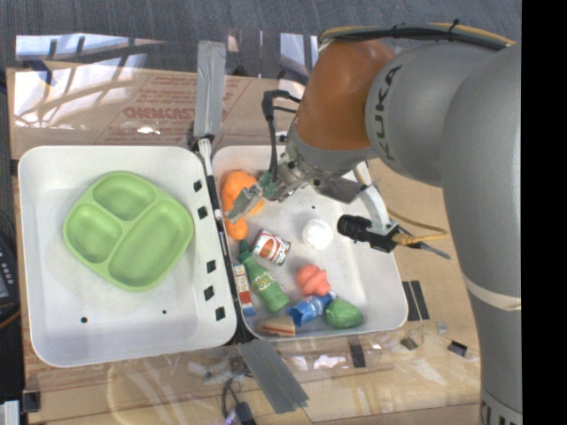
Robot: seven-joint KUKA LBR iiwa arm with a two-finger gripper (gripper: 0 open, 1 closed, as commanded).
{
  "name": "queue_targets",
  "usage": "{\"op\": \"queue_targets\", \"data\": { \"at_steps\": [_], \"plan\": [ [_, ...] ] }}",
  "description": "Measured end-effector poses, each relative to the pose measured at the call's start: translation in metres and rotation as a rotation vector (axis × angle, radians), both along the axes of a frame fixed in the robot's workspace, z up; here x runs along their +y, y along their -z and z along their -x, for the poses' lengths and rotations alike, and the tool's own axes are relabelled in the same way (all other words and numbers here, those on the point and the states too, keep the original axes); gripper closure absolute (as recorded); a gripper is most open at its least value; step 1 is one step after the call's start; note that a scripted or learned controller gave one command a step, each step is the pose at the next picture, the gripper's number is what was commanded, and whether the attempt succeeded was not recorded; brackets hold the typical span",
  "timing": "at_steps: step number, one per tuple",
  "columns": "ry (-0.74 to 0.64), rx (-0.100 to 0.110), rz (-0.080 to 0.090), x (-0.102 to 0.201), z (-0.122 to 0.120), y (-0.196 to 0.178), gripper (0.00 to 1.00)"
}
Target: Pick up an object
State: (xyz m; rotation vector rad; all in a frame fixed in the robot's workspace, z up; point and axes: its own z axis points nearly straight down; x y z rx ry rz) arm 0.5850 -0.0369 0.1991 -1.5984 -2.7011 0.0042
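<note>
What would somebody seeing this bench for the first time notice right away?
The big grey arm with its orange band fills the upper right, its end effector reaching down at the orange toy near the right bin's left wall. The bright green divided plate sits alone in the left bin. Small colourful toys cluster in the right bin, among them a little can and a white ball.

Left bin (pixel 53 326) and right bin (pixel 376 277): white matt plastic. Green divided plate (pixel 128 230): smooth plastic, slight sheen. Arm (pixel 461 104): smooth grey shell, glossy orange band (pixel 341 91). Small can (pixel 271 248): shiny metal ends, paper label. Cardboard (pixel 133 104) on desk: matt brown, glossy tape strips.
</note>
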Motion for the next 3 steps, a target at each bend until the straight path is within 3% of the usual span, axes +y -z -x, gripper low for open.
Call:
{"op": "queue_targets", "data": {
  "at_steps": [1,2,3],
  "plan": [
    [0.050,0.002,-0.001,-0.001,0.024,0.009,0.00],
    [0.050,0.001,0.000,0.000,0.023,0.009,0.00],
    [-0.003,-0.004,0.000,-0.015,0.006,0.007,0.00]
  ]
}}
